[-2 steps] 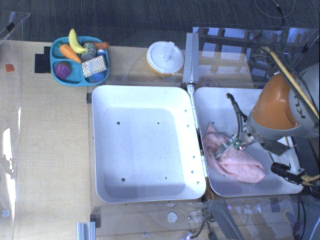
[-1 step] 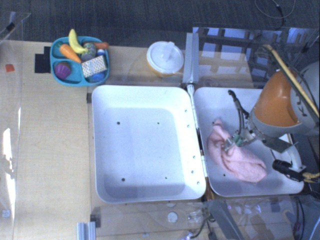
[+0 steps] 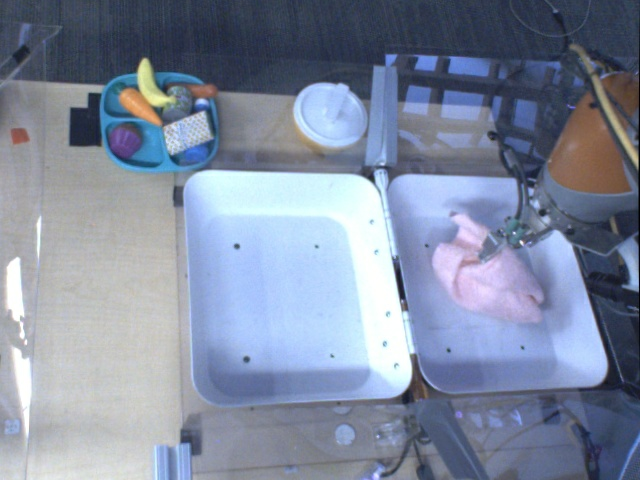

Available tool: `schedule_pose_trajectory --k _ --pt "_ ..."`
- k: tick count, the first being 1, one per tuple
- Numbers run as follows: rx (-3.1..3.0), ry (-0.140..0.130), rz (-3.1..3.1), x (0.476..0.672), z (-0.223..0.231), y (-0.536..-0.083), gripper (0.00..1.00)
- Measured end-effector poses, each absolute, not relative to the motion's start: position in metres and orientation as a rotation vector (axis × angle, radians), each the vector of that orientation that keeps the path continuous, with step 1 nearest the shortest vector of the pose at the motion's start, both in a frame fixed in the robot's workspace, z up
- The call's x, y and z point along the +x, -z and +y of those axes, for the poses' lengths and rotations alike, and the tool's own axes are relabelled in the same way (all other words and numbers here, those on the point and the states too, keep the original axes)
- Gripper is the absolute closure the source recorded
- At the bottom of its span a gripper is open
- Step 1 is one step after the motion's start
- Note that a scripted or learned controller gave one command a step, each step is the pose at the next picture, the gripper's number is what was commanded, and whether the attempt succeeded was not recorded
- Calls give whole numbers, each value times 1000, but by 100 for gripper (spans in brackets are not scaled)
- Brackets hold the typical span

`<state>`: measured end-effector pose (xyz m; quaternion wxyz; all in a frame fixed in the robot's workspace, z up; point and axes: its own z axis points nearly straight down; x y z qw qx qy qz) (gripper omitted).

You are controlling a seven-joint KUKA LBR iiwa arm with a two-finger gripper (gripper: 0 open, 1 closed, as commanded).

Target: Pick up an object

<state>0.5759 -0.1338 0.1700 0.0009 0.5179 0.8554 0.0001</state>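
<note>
Bins (image 3: 285, 193): 2 white, with 1 pink cloth (image 3: 485, 278) in the right one under jaws (image 3: 497, 245) whose state I cannot tell.

From the right, the arm (image 3: 590, 158) lowers its gripper (image 3: 497, 246) onto a crumpled pink cloth (image 3: 485, 278) lying in the right bin (image 3: 560, 368), while the left bin (image 3: 290, 288) sits beside it and a blue toy tray (image 3: 152, 160) rests beyond on the bench (image 3: 90, 298).

The arm (image 3: 592, 158) carried a broad orange band above a grey wrist. Thin dark cables (image 3: 520, 183) trailed alongside it, and the small gripper (image 3: 497, 246) was metallic with a greenish fitting.
</note>
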Motion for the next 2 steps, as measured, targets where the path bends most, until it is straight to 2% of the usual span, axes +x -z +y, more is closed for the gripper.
schedule_pose_trajectory --k 1,2 --pt "1825 1 2556 636 -73 -210 100" --pt "1645 1 2675 670 -37 -181 100"
